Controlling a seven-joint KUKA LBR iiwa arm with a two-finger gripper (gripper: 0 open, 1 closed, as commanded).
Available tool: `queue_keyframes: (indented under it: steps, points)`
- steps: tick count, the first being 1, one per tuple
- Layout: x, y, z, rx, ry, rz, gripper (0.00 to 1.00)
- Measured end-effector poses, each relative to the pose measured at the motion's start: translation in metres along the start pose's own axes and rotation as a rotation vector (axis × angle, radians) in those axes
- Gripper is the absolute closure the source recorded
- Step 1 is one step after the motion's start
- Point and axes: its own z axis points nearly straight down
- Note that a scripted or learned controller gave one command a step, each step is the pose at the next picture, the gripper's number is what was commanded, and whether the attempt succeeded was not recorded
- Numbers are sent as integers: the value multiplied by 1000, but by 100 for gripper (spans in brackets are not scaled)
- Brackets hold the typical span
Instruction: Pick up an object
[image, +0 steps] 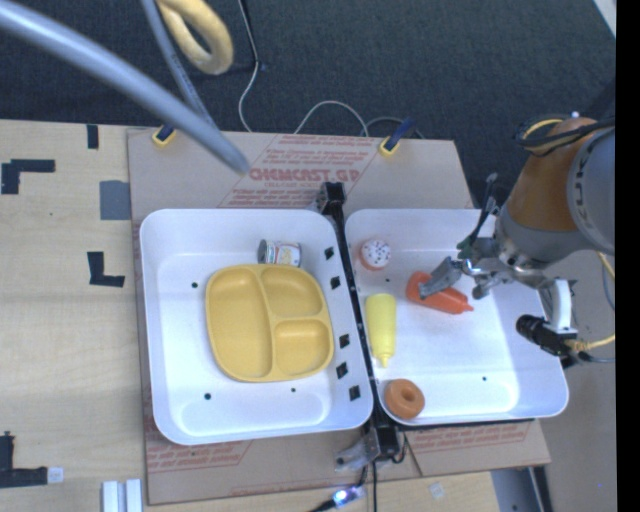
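1. So, the orange carrot-looking thing (440, 296) lies on the floor of the right bin (500, 400), toward its upper middle, long axis running roughly left to right.
2. The gripper (437, 285) sits right over the carrot's left end. One dark finger (432, 282) overlaps the orange piece, but honestly the view's too coarse there, so I can't tell if the claw is spread apart or pinched together, or whether anything is actually between the fingers.
3. The arm (555, 195) comes in from the right, orange band above the wrist, hanging over the right bin's far right corner.
4. Same bin: a yellow mustard-style bottle (381, 327) lies along the left wall, just left of the carrot but apart from it. A small round white-and-red item (375, 253) is above the bottle near the top left corner. A brown donut (405, 398) sits near the bottom left corner.
5. Left bin (165, 330): a yellow divided plate (268, 321) takes up the middle, and a small tin can (279, 252) lies on its side touching the plate's upper edge.
6. Both bins rest on a cardboard sheet (300, 170) on the bench.
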Motion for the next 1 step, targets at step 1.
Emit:
queue_keyframes:
  steps: [1]
  points:
    - [1, -1, 54, 0, 0, 0, 0]
